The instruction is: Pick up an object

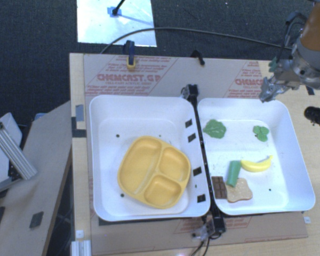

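gripper [269,92] upper right of frame, above right bin's [296,143] far rim, finger state: can't tell | right bin: banana [256,164], green stick [233,173], two leafy pieces, toast, chocolate bar | left bin [104,137]: yellow divided plate [153,171]

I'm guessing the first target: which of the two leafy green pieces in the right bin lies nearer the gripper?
The smaller leafy piece, near the right bin's right wall; the gripper hangs just above that corner. The larger one lies by the divider.

Yellow tray [153,178]; yellow banana [256,165]; white bins [141,106].
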You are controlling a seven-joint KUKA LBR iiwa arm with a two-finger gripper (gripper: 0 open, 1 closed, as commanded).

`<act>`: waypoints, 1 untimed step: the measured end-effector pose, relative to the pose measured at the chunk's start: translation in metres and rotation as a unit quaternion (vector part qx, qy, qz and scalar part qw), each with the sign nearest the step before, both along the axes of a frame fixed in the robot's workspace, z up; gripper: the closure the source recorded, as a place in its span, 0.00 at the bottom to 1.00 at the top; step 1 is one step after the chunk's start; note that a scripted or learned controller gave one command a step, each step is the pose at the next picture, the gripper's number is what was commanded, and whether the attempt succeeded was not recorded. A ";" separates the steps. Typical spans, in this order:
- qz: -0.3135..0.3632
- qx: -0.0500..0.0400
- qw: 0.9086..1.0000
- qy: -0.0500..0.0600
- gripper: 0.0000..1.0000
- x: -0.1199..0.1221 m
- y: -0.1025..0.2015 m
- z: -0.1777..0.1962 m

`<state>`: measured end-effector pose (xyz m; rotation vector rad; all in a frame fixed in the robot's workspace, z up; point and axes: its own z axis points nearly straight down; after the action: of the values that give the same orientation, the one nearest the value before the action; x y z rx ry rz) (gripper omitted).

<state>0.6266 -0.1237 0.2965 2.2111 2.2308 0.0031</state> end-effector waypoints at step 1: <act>0.000 0.000 1.000 0.001 1.00 -0.018 0.052 -0.004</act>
<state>0.6089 -0.0718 0.2926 2.2122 2.2311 0.0016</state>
